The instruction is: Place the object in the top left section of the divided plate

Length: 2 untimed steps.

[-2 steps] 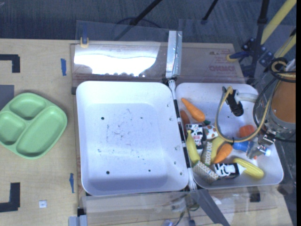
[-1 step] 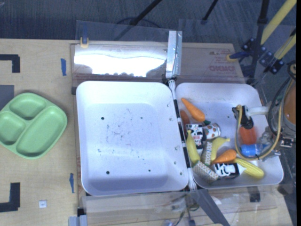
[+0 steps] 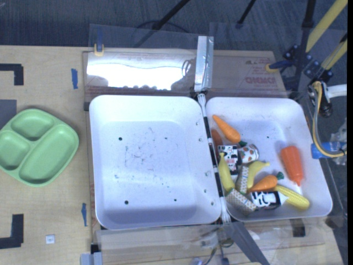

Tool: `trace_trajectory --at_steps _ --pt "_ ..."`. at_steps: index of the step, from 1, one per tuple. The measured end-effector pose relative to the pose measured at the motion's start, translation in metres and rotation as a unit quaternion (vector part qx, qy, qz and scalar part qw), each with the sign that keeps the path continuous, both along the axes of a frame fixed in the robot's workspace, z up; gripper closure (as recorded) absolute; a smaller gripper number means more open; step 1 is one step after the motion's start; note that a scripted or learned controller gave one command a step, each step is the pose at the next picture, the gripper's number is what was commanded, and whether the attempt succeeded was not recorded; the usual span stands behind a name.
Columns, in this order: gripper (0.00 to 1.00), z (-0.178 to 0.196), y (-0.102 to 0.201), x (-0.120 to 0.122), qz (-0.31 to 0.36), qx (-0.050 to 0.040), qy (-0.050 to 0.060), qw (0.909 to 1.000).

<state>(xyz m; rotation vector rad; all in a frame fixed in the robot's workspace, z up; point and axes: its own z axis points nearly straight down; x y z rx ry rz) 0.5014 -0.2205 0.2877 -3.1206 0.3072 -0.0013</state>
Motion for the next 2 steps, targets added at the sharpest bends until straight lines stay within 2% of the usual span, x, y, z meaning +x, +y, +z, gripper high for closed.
trace_trajectory --at_steps 1,2 --pt "0.0 0.0 0.0 0.0 0.0 0.0 0.0 1.0" --pt "0.0 0.139 0.059 -0.012 0.0 0.0007 0.0 1.0"
